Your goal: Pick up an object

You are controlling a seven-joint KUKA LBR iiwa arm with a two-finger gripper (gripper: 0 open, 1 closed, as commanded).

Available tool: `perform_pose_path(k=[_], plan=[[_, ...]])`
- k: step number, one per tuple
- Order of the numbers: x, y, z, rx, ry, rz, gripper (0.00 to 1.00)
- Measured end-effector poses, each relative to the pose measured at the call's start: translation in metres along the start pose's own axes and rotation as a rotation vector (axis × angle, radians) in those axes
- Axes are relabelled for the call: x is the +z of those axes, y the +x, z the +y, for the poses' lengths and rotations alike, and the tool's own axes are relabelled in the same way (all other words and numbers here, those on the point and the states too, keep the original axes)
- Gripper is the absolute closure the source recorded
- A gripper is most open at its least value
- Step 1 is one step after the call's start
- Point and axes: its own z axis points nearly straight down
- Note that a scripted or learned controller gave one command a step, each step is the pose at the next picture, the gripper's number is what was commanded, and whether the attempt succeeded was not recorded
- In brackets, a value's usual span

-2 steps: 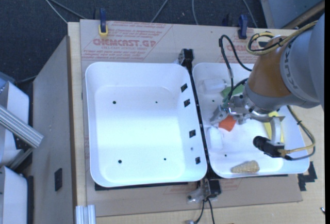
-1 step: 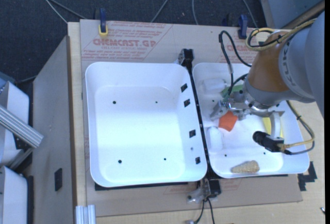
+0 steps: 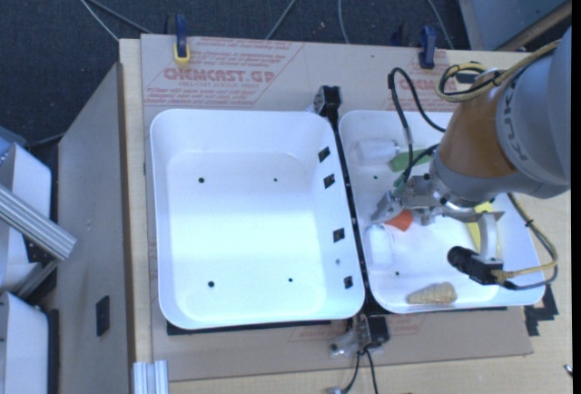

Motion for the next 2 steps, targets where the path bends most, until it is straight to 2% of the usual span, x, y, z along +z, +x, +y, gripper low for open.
perform_pose_path(k=[1,2], plan=[[-0.011,0.0,0.001,-0.001,-0.003,0.0,1.0],[-0.107,0.086,0.052,-0.012,-0.018,0.002,1.0]])
